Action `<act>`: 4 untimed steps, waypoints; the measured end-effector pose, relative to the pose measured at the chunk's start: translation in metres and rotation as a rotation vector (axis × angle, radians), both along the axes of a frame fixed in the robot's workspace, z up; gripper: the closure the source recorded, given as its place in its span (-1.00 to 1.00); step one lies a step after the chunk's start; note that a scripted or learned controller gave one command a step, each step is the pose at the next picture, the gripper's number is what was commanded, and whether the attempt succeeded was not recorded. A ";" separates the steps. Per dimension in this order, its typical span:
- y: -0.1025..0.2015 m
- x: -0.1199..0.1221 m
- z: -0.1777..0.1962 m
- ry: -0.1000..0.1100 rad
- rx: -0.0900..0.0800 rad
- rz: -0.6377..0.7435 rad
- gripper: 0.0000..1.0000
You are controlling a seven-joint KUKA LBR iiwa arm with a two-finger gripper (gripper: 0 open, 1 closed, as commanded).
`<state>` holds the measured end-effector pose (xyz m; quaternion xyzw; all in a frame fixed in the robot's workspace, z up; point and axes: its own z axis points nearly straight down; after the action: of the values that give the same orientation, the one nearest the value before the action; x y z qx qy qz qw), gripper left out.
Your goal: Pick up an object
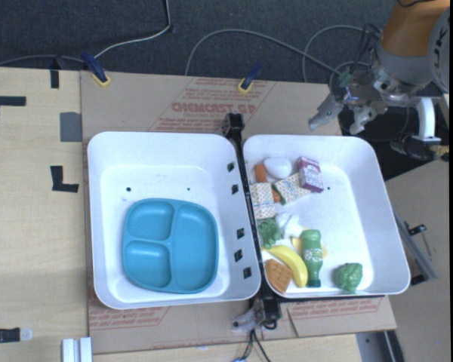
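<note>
The arm stands at the approach stage: nothing is grasped and no descent into a bin appears begun. The jaws hang above the cardboard sheet on the table, beyond the far rim of the right bin, near its far right corner. The two fingers are spread apart, with nothing between them.

The candidate objects lie in the right bin, clustered along its left wall:

- A white egg-shaped piece and a purple carton sit at the far end, nearest the jaws.
- Just in front of them lie an orange carrot-like piece and two patterned packets.
- A broccoli piece, a green bottle, a banana and a green leafy item occupy the near half, well apart from the jaws.

The left bin holds a blue divided plate.

The next move calls for travel over the far rim, alignment above one object, and a descent with the fingers kept spread. The purple carton is judged the closest target with the most free space on its right side. Crowded neighbours along the left wall may obstruct finger entry.
</note>
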<state>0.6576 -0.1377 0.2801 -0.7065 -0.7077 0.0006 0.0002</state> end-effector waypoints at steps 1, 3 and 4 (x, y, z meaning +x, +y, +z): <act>-0.041 -0.006 -0.125 0.003 0.000 -0.002 -1.00; -0.047 0.012 -0.193 -0.005 -0.001 0.001 -1.00; -0.034 -0.030 -0.193 -0.005 -0.002 0.000 -1.00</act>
<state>0.6281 -0.1713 0.0869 -0.7066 -0.7076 -0.0003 -0.0024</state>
